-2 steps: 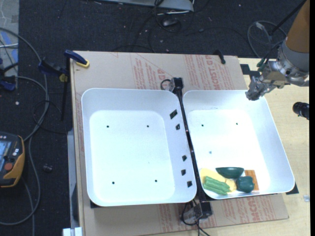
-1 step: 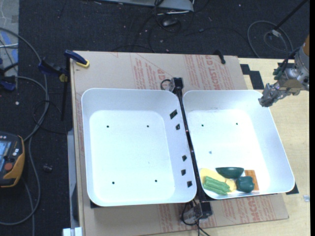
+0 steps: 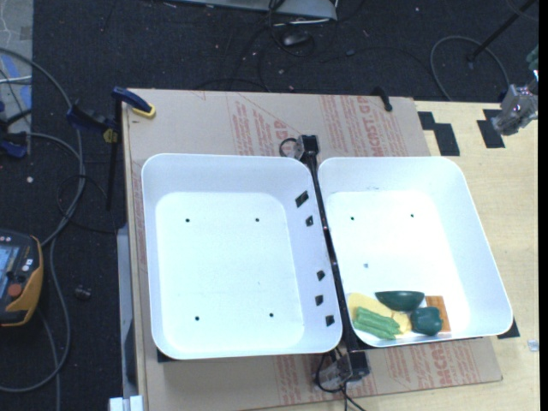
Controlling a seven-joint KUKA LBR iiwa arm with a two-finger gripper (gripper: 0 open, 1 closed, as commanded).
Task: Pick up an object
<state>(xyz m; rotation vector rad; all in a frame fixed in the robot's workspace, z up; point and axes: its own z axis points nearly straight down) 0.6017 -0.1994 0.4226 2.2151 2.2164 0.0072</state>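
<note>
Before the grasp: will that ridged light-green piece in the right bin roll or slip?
The ridged green piece is elongated, so it may roll sideways if nudged. Its ridges probably help the grip. It lies against the yellow piece and near the bin's front wall, so finger room looks tight.

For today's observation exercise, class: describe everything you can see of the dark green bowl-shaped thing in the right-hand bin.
The dark green bowl is a small, smooth, rounded piece, probably plastic, with a flat oval top and a curved underside. It lies near the front edge of the right bin, in a cluster of small things. A yellow piece sits at its left, a ribbed light green piece in front of it, a teal lump at its front right and an orange piece at its right. Whether they touch it is unclear.
</note>
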